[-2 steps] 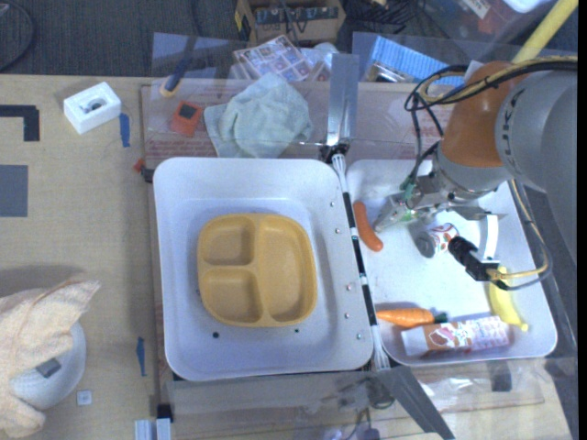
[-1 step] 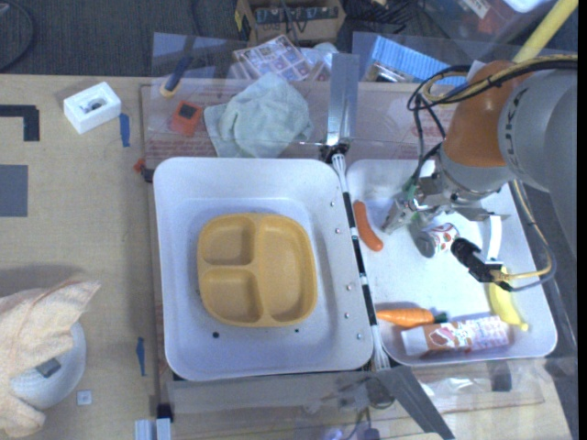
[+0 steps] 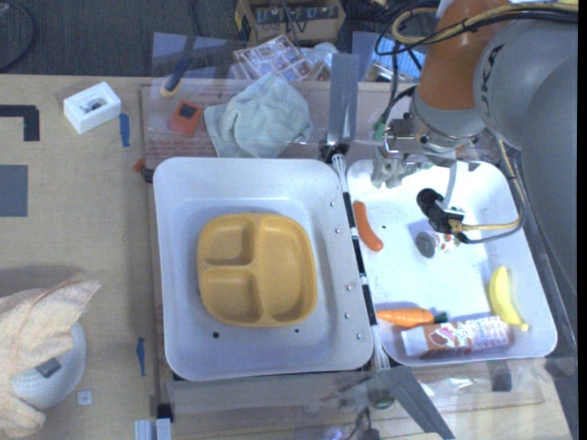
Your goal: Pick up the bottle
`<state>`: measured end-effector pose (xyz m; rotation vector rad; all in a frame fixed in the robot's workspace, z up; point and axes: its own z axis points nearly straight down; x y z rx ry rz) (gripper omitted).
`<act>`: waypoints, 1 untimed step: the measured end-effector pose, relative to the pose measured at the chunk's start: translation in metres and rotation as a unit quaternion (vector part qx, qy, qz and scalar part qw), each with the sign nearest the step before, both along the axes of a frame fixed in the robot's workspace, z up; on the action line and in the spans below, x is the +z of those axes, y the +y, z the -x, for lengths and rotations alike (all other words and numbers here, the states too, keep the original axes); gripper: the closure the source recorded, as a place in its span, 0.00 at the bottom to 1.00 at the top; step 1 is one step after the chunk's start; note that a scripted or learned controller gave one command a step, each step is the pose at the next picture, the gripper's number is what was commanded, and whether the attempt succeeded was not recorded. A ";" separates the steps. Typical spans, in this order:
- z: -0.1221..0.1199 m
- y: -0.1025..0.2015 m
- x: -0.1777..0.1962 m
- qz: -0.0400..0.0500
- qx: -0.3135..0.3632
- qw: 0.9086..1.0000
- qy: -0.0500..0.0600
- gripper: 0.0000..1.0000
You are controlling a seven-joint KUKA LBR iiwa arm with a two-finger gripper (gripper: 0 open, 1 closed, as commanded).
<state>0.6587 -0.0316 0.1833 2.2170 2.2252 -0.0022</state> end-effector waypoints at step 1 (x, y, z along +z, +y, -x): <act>0.000 0.000 0.000 0.000 0.000 1.000 0.000 0.00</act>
